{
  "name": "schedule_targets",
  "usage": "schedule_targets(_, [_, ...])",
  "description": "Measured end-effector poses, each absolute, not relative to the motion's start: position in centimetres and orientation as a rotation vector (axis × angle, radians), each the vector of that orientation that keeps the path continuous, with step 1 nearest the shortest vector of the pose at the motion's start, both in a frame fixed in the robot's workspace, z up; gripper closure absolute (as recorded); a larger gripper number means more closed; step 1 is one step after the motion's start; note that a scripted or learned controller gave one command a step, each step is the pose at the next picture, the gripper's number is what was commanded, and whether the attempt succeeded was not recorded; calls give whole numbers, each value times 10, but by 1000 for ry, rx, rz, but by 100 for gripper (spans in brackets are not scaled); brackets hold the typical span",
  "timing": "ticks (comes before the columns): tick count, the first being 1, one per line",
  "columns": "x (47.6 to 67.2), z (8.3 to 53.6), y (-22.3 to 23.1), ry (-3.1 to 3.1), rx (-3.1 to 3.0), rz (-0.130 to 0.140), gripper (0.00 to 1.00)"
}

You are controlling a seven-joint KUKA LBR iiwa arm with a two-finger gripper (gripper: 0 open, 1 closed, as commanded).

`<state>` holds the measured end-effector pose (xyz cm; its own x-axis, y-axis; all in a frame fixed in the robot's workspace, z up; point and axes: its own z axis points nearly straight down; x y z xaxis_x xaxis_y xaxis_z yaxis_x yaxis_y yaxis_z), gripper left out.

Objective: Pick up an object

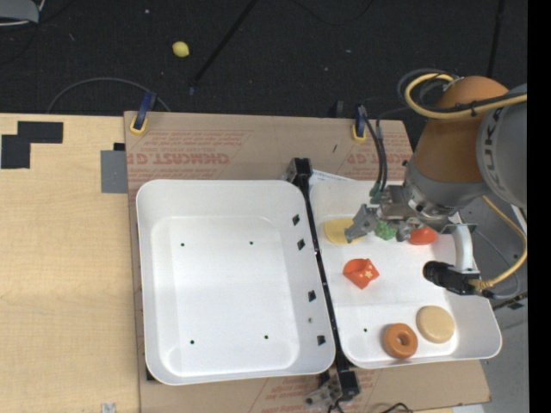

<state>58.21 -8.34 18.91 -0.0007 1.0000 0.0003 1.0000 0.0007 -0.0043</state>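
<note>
My gripper (380,224) is low over the far part of the right bin (469,348). A small green object (386,229) lies right under it, partly hidden. A pale yellow flat piece (337,229) sits just to its left and a red-orange piece (422,237) just to its right. Nearer the front of this bin are a red block (361,272), a brown ring-shaped donut (400,340) and a beige round disc (435,323).
The left bin (146,231) adjoins the right one along a black divider (312,256). The arm's orange band (461,136) and a black cable (452,275) hang over the right bin's right side. A yellow ball (180,49) lies on the dark floor behind.
</note>
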Motion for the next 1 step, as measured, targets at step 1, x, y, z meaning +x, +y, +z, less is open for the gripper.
schedule_targets(1, [572, 84, -93, -2218, -2219, 5, 0])
